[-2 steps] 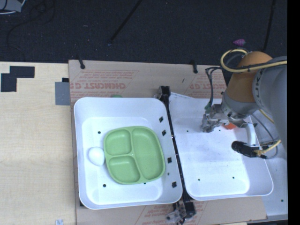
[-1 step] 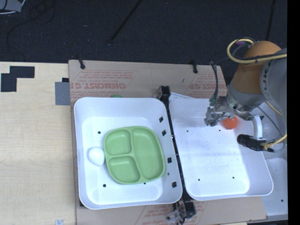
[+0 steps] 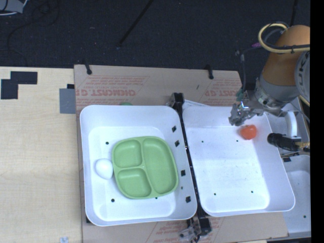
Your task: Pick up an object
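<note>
A small orange-red ball (image 3: 248,131) lies in the right bin (image 3: 238,186), toward the upper right of the frame, near the bin's far right corner. A green three-part plate (image 3: 145,166) lies flat in the left bin (image 3: 126,118), lower left of centre. A white egg-shaped ball (image 3: 104,168) rests touching the plate's left edge.
</note>
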Tool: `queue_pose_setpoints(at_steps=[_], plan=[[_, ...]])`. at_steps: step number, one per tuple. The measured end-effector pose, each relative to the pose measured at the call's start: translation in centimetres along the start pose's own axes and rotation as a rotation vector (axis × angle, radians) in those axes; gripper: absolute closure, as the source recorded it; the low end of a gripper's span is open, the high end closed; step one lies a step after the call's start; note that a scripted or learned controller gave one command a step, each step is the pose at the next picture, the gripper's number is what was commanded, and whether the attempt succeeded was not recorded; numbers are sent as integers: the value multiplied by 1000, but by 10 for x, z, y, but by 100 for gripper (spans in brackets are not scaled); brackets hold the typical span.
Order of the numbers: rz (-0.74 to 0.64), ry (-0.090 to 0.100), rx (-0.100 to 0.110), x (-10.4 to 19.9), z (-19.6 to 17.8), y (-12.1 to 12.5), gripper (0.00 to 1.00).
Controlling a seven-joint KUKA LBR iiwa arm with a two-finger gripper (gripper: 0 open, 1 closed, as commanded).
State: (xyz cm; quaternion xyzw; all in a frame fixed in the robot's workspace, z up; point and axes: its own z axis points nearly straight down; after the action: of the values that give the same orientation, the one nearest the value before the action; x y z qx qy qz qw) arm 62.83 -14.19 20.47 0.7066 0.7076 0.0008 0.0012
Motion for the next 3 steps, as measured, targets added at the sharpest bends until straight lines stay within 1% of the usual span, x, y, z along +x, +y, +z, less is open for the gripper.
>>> queue_pose_setpoints(at_steps=[1,2,3], plan=[[0,0,0,-1,-53,1,100],[-2,2,6,51,-58,0,100],[-2,2,7,94,-53,-5,100]])
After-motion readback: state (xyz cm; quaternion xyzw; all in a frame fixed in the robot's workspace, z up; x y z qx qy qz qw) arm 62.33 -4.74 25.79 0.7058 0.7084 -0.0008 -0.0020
